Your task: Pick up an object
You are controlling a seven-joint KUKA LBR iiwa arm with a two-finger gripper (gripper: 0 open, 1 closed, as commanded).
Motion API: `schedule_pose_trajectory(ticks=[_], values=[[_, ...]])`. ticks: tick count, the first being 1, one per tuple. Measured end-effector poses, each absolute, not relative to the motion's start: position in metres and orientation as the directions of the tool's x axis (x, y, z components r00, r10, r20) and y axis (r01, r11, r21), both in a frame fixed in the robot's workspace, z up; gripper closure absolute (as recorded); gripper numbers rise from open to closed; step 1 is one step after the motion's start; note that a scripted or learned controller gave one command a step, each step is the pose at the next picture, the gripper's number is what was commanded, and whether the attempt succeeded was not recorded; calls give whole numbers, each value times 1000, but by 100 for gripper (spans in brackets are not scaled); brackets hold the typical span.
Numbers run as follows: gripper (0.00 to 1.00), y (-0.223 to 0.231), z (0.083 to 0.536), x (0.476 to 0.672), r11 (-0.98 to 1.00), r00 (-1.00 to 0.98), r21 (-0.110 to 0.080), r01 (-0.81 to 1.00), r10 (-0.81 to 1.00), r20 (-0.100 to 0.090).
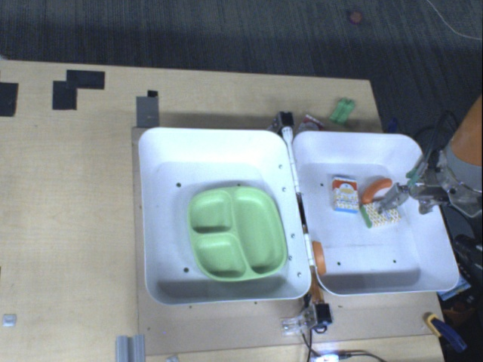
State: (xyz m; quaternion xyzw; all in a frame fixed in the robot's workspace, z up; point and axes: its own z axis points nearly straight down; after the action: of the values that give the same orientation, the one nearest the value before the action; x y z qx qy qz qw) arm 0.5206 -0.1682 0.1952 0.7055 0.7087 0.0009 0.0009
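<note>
**Claw low over the right bin, beside a small cluster of things**

Reaching in from the right, our claw (394,194) sits low inside the right bin (407,274), its grey fingers pointing left toward the middle of the bin floor. We cannot tell from this view whether the fingers are spread or closed, and we see nothing clearly caught between them. Behind the claw, to the right, the grey wrist and a patch of the orange band (469,138) rise past the bin's rim.

Several small things lie right at the claw's tip. An orange-red piece (374,188) lies just to the left of the tip and slightly above it, so near that we cannot say whether they touch. Just below the tip lies a pale speckled packet (386,217), with a thin green stick (365,217) against its left side. Further left of the claw, near but apart, a small box (345,195) with a red top and a blue lower edge lies flat on the bin floor.

Well to the left of the claw, the left bin (162,202) holds a green divided tray (236,232) with three compartments. An orange thing (318,257) sits at the rim between the two bins, below and left of the claw. Above and left of the claw, outside the bins on the wooden bench (68,225), lies a green item (343,110).
</note>
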Motion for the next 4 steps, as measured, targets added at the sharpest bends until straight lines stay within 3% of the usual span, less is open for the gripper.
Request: schedule_pose_trajectory(ticks=[1, 2, 3, 4], values=[[0, -168, 100, 580, 3, -3, 18, 1000, 1000, -5], [100, -167, 112, 582, 4, -4, 25, 1000, 1000, -7], [0, -167, 111, 582, 4, -4, 24, 1000, 1000, -6], [100, -166, 122, 583, 6, -6, 28, 1000, 1000, -6]])
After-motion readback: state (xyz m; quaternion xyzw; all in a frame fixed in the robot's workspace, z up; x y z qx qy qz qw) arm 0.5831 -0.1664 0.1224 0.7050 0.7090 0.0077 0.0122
